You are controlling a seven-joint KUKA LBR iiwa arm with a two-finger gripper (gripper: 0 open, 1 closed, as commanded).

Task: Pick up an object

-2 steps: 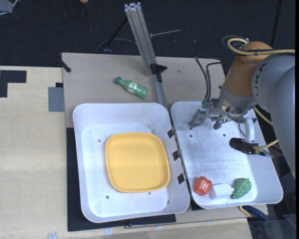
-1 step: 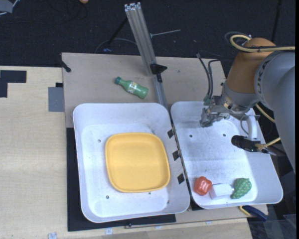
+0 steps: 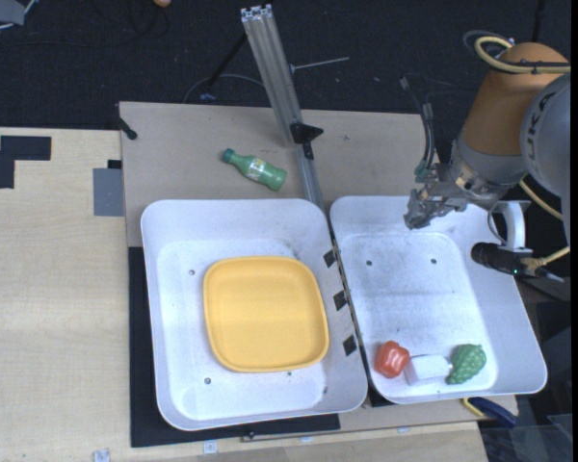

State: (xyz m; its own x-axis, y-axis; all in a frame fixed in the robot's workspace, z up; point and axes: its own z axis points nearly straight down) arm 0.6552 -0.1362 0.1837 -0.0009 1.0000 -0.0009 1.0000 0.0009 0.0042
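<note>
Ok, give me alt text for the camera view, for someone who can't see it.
A grey robot arm's gripper hovers over the far edge of the right bin, which holds a red pepper, white block and green toy. The left bin holds a yellow plate; a green bottle lies behind it.

A: Where's the gripper (image 3: pixel 426 210)?
B: Over the far edge of the right bin (image 3: pixel 520 330), nothing seen between it.
A: What's nearest?
B: Nothing close. A red pepper (image 3: pixel 392 358), white block (image 3: pixel 427 369) and green piece (image 3: pixel 466 363) sit well nearer the camera than it. The yellow plate (image 3: pixel 265 312) lies left, in the left bin (image 3: pixel 164 258); a green bottle (image 3: pixel 254 168) rests left on the tabletop (image 3: pixel 366 152).
</note>
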